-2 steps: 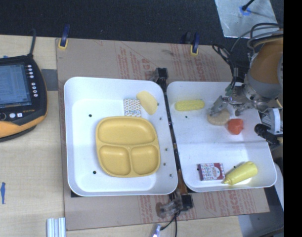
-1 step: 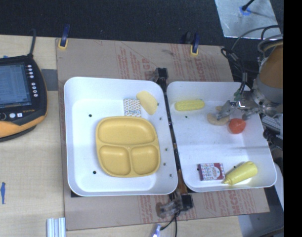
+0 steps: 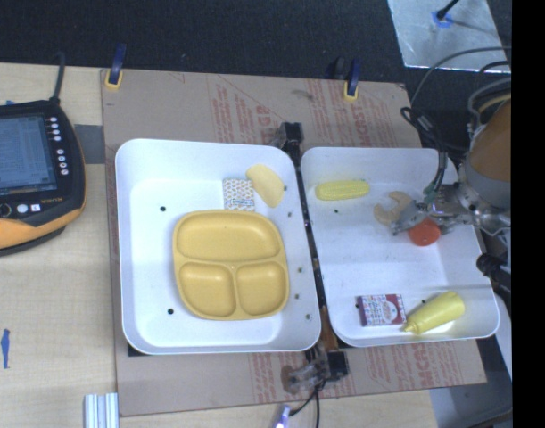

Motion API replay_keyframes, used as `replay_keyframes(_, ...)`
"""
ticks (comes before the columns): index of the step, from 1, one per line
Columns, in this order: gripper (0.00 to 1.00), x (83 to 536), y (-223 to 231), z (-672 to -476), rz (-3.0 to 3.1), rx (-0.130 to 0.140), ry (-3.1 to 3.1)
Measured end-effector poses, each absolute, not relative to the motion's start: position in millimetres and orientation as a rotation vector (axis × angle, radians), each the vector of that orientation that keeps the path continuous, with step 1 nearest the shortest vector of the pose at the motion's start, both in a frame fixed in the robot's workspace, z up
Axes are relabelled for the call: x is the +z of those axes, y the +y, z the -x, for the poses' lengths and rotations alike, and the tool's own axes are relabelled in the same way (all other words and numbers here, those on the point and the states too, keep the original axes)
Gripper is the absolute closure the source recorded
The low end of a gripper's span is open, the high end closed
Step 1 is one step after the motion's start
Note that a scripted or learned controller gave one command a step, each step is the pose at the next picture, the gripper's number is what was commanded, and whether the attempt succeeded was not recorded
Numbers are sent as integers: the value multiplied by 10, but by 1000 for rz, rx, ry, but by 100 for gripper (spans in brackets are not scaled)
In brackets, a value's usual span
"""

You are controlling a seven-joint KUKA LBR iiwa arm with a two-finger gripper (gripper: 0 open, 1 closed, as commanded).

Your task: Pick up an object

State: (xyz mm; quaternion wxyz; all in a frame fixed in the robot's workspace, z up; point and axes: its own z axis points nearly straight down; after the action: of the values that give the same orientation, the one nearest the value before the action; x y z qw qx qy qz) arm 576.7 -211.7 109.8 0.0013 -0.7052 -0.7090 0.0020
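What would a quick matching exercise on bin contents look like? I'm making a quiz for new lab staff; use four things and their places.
Things:
1. divided yellow plate
2. yellow corn cob
3. yellow bottle
4. red ball

Places:
A. right bin, near edge
B. left bin, middle
C. right bin, by the gripper
D. right bin, far left corner

Pairs: 1-B, 2-D, 3-A, 4-C

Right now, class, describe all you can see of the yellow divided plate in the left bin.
The yellow divided plate is a rounded-corner tray that looks like matte plastic, moulded into three compartments: one wide section across the far side and two smaller ones nearer the camera. It lies flat and upright on the floor of the left bin, roughly central. All three compartments hold nothing. A small patterned packet lies just beyond its far edge.
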Motion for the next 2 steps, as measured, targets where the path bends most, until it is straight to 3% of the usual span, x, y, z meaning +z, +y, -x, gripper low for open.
replay_keyframes(1,100,1211,-2126,-5771,2212,8,-2228)
replay_keyframes(2,100,1813,-1587,-5756,2213,4,-2228)
